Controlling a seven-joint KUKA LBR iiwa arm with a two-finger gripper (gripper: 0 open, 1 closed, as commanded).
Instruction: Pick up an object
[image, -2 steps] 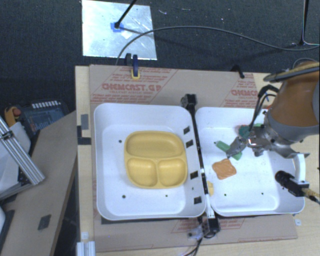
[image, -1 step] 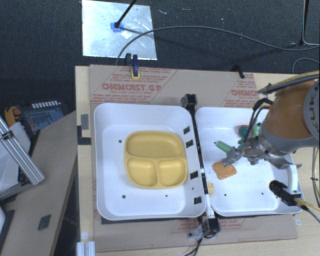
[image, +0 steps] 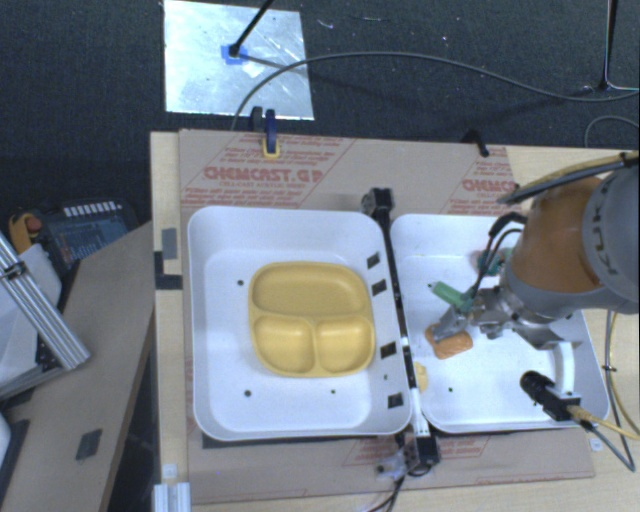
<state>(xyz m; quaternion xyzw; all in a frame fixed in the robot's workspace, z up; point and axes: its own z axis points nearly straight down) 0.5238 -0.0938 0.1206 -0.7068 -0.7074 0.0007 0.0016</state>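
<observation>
My pincer (image: 447, 326) hangs low in the right bin (image: 480, 408); whether it is spread or pressed together I cannot tell. The orange block (image: 452, 345) lies just beneath its tips (green piece (image: 447, 294) just behind). A skewed descent could nudge it aside.

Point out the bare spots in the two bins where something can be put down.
Left bin: a bare white margin runs all round the yellow divided plate, widest along its left wall. Right bin: its near-left floor lies bare below the orange piece. Crowded: that bin's middle, where the tool, the green item and the orange piece bunch.
</observation>
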